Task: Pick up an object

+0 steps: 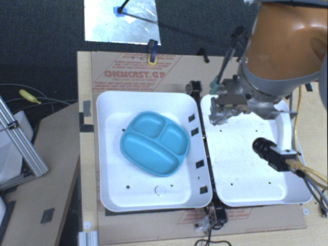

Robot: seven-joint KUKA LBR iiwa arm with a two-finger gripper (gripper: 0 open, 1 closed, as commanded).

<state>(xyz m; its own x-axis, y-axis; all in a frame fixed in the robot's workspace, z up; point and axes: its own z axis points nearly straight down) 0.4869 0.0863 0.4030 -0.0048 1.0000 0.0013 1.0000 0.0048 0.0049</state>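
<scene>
Blue plate (pixel 154 143) mid left bin (pixel 110 199) (margins all round), hand (pixel 221 113) apart

Count, by kind:
- Shallow white plastic bins: two, side by side — left bin (pixel 110 152), right bin (pixel 246 188).
- Light blue divided plastic plate with three compartments (pixel 154 143): one, in the left bin.
- Grey robot arm with a broad orange band (pixel 287 32): one.
- Metal two-finger gripper (pixel 219 118): one.
- Brown cardboard sheet printed with red lettering (pixel 136 72): one, under the bins.
- Shiny silver foil-like square sheet (pixel 122 14): one.
</scene>
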